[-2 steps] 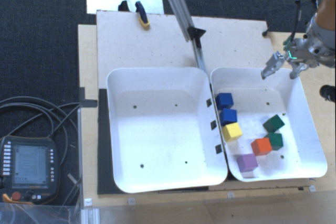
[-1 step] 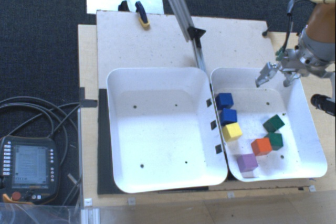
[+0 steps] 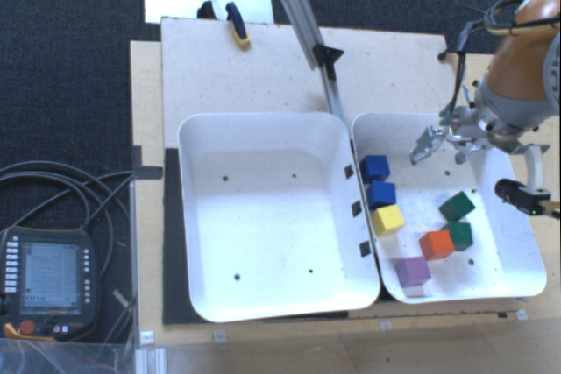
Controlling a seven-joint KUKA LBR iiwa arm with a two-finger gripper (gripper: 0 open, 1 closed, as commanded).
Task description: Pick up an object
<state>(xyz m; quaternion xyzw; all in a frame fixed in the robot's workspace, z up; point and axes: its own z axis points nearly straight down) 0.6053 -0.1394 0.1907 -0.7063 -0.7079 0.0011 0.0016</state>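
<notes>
Because the blocks huddle so closely in the right bin (image 3: 517, 276), purple block (image 3: 413, 271) nearest, then orange (image 3: 436, 243), yellow (image 3: 387, 219), two green and two blue, a descending finger could land on a neighbour and shove it aside. Farther back, the gripper (image 3: 443, 143) hovers with fingers apart, holding nothing.

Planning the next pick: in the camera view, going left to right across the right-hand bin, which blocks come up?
Upper blue block → yellow block → purple block → orange block → upper green block. The second blue and second green overlap their neighbours in the order, so I left them out.
</notes>
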